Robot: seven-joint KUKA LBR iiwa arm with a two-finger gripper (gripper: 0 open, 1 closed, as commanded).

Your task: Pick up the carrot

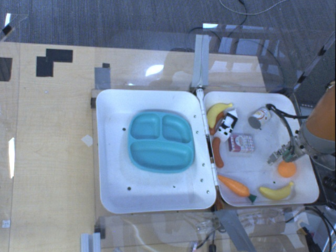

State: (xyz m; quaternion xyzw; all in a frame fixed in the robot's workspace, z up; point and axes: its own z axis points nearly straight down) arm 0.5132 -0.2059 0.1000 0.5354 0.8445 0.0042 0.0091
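**Ana:** Two white bins sit side by side. The left bin (107, 156) in the middle of the frame has a blue divided tray (161, 142) lying in it, likely parked there as a drop spot. The right bin (303, 146) holds all the loose pieces.

**Ben:** Where is the carrot?

**Ana:** The carrot (234, 186) lies flat near the lower left corner of the right bin, close to the wall shared with the left bin, its green end pointing toward the lower right. A red sausage (217, 152) lies just above it, and a yellow banana (276, 191) is to its right.

**Ben:** And the gripper?

**Ana:** The gripper (281, 155) is low over the right side of that bin, just above and to the left of an orange (286, 169), well apart from the carrot. Whether it is spread or closed, I cannot tell, and nothing shows held in it.

**Ben:** So the pick is not done.

**Ana:** That is my judgement. The arm enters from the right edge, so it would need to cross toward the lower left, and the nearby wall may crowd the grasp.
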